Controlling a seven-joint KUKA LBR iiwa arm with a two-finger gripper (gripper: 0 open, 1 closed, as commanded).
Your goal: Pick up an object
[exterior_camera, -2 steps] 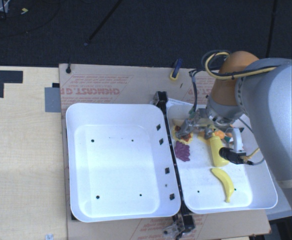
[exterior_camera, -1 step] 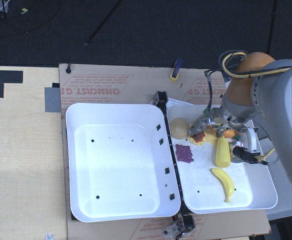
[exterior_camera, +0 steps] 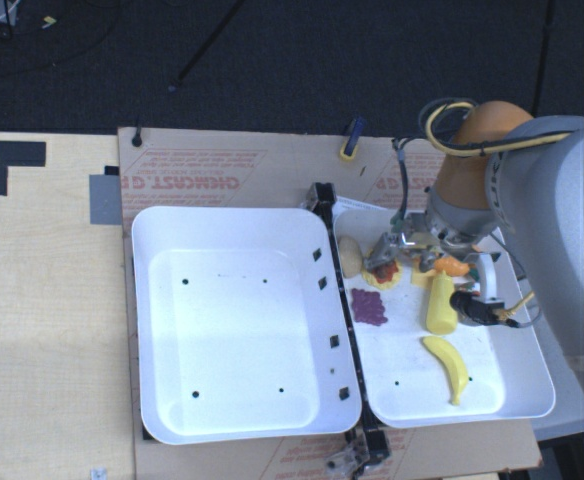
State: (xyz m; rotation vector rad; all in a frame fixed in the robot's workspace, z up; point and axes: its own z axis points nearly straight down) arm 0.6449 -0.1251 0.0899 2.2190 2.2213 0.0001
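I see banana [exterior_camera: 449,366] nearest, in right bin [exterior_camera: 517,393]; yellow bottle [exterior_camera: 441,306], purple grapes [exterior_camera: 369,307] behind. End effector [exterior_camera: 404,251] low over toy pile; grip state unclear.

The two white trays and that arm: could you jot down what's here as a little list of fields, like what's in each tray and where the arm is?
left bin: white, shallow, bare floor showing
right bin: holds the objects
objects: banana toward the near side; yellow bottle above it; purple grape bunch; beige round item by the divider; orange piece
arm: grey, orange band, reaching in from the right
gripper: low over the far part of the right bin, among small items
grasp: cannot tell whether anything is held
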